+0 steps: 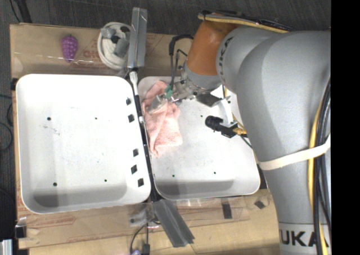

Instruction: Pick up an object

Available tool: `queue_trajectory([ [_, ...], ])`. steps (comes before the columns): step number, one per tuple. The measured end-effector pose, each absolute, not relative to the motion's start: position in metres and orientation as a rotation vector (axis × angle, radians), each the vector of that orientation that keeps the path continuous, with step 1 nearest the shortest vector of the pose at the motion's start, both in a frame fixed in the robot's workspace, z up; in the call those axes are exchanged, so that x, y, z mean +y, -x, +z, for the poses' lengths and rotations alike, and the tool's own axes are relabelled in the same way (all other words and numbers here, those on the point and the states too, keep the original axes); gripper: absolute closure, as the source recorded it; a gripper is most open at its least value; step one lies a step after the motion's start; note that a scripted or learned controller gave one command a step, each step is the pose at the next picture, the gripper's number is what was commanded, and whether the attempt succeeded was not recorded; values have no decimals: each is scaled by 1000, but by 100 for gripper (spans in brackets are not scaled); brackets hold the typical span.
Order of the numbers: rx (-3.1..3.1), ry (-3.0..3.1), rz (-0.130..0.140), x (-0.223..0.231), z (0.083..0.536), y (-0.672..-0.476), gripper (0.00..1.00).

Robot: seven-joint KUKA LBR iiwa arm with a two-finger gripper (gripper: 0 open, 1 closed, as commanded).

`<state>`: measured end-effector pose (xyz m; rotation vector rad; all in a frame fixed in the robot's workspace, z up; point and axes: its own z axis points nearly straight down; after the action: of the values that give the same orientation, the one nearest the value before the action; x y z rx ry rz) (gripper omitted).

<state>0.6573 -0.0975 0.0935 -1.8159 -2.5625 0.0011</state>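
Item, claw (170, 96): I am seeing it meeting the top edge of the pink cloth (162, 121), and I am not managing to tell whether it is open or closed. Item, pink cloth: soft, crumpled, towel-like, lying in the right bin (214, 183) of smooth white plastic, against its left wall

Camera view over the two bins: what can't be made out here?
In the camera view:
Right bin: its right side is hidden under the grey arm.
Claw: too small and cluttered to tell whether it touches the pink cloth.
Purple thing beyond the left bin: too small to identify.
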Motion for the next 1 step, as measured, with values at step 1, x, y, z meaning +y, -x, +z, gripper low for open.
queue_trajectory([
  [1, -2525, 1864, 3, -115, 92, -645, 0],
])
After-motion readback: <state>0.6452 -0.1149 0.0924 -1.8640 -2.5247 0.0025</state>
